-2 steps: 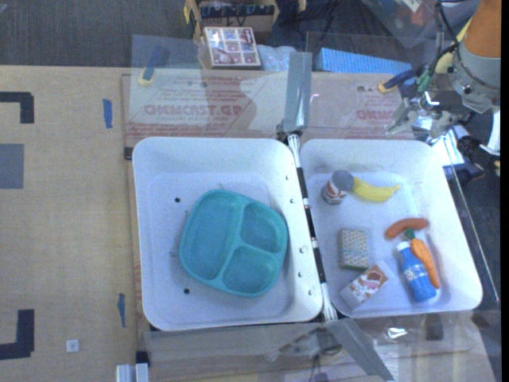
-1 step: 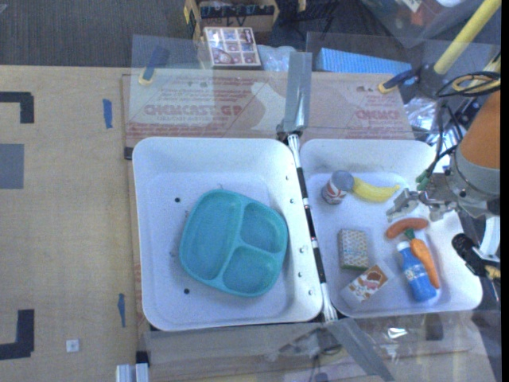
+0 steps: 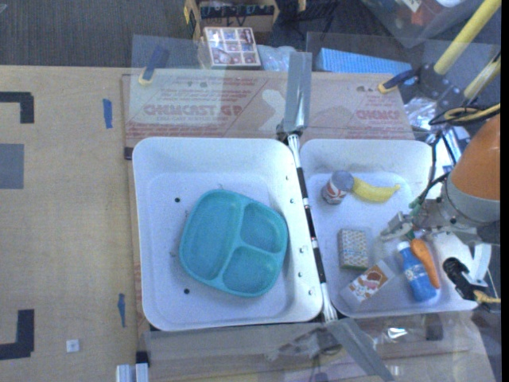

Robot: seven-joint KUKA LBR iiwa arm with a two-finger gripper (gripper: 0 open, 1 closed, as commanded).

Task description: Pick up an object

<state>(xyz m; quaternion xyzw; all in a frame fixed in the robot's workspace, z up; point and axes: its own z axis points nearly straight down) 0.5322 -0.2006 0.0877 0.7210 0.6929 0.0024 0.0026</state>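
Low over the right bin (image 3: 314, 159), the tool (image 3: 404, 226) hangs at the bin's right-hand side, reaching in from the right below the arm's (image 3: 481, 177) orange band. Its metal end is small and blurred against cables, so I cannot tell how far apart it stands or whether it has hold of anything.

Several things lie near it in that bin. A blue bottle (image 3: 416, 273) lies just below the tool, with an orange carrot (image 3: 427, 263) touching its right side. A speckled green sponge (image 3: 354, 247) sits to the tool's left, close but apart. A small carton (image 3: 368, 282) with a brown-and-white print lies below the sponge, near the bin's front edge and just left of the bottle. Farther back, a yellow banana (image 3: 375, 189) lies across the bin, above and left of the tool, and a small can (image 3: 337, 187) sits just beside the banana's left end.

The left bin (image 3: 159, 173) holds a teal divided plate (image 3: 234, 242), well apart from the tool. Both bins rest side by side on the counter (image 3: 64, 237)
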